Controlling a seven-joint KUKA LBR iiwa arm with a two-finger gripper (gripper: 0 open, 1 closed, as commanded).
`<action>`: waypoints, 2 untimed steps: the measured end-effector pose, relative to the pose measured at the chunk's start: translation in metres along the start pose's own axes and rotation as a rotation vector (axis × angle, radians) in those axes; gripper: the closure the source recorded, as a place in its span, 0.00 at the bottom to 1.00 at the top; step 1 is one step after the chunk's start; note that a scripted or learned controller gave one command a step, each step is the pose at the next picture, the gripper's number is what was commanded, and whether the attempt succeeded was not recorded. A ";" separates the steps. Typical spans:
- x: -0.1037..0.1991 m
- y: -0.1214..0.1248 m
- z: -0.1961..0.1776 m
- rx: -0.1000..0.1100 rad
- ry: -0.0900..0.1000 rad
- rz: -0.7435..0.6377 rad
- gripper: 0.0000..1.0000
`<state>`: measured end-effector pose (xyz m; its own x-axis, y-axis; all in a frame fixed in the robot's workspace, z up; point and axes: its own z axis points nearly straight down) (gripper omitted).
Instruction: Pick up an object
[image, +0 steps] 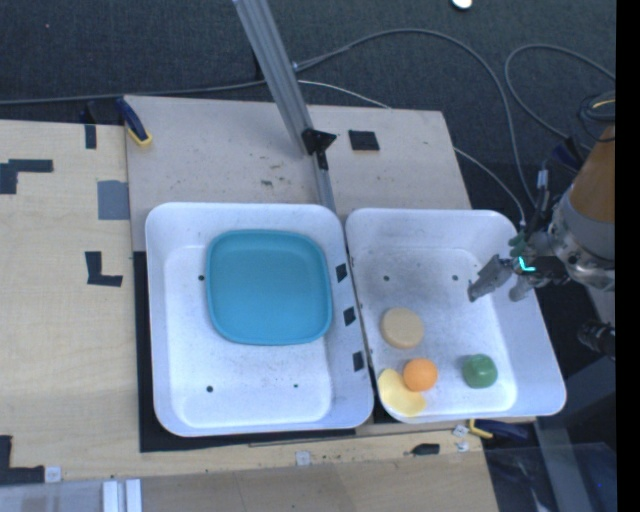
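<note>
Two bins sit side by side on the surface (60, 250), and the right bin (450, 225) is the landmark here. To its left, the left bin (175, 400) holds a square plate (268, 287). Inside the right bin, a round disc (402, 327) lies near the centre, with a ball (420, 375) toward the front touching a flat piece (398, 397) at the front-left corner, a small block (480, 371) to the ball's right, and the hand (505, 283) over the right edge.

You won't find any readable text, label, brand, number or sign here. The dark tape patches (363, 141) on the pale wooden worktop (60, 300) are blank. The square blue plastic plate (268, 286) and the two shallow white bins (170, 330) carry no print that you can make out at this resolution.
</note>
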<state>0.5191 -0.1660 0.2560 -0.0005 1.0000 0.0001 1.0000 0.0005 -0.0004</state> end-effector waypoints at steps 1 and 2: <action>0.000 0.000 0.000 0.000 0.000 0.000 0.00; 0.006 0.005 0.060 0.006 0.001 0.000 0.00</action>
<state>0.5238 -0.1602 0.1962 -0.0009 1.0000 0.0013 1.0000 0.0009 -0.0059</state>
